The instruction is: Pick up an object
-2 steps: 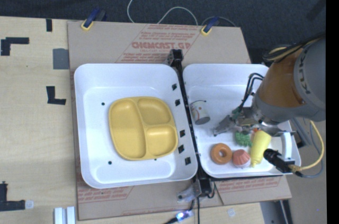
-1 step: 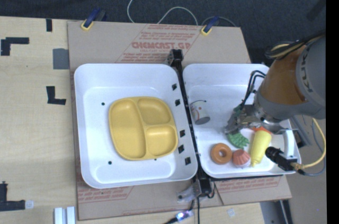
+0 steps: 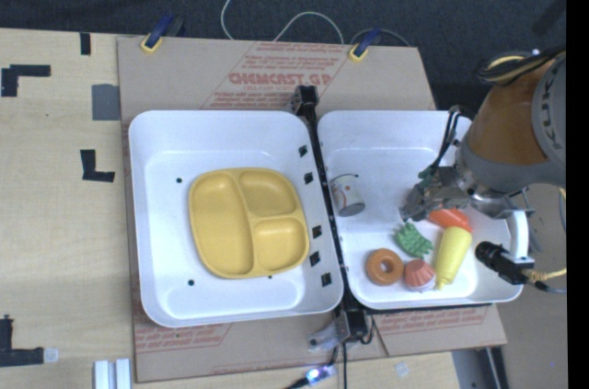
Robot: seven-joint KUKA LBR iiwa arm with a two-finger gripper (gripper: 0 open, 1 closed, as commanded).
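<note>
Camera view from above: two shallow white bins side by side on a cardboard sheet (image 3: 276, 74) over a wooden bench (image 3: 55, 222); left bin (image 3: 152, 134) holding a yellow divided plate (image 3: 248, 222) at its centre; right bin (image 3: 386, 125) holding the toys, crowded toward five o'clock.

Arm (image 3: 515, 130) reaching in from three o'clock, orange band above the wrist; gripper (image 3: 425, 205) down inside the right bin at about three o'clock of the bin's centre, right over the cluster; cannot tell how the gripper is set, dark and blurred against the wrist.

Around the gripper: an orange-red toy (image 3: 449, 218) touching or just under it at five o'clock, partly hidden; a green leafy toy (image 3: 413, 240) just beside at six o'clock; a yellow bottle-shaped toy (image 3: 452, 255) at five o'clock, tilted, lying against the orange-red one; a brown doughnut (image 3: 384, 267) near the bin's front wall at seven o'clock of the gripper; a pink toy (image 3: 419, 273) between doughnut and yellow toy, touching both or nearly so.

Standing apart: a small grey metal cup (image 3: 347, 194) on its side at nine o'clock of the gripper, near the divider between bins (image 3: 317, 185); clear floor of bin between cup and cluster.
</note>
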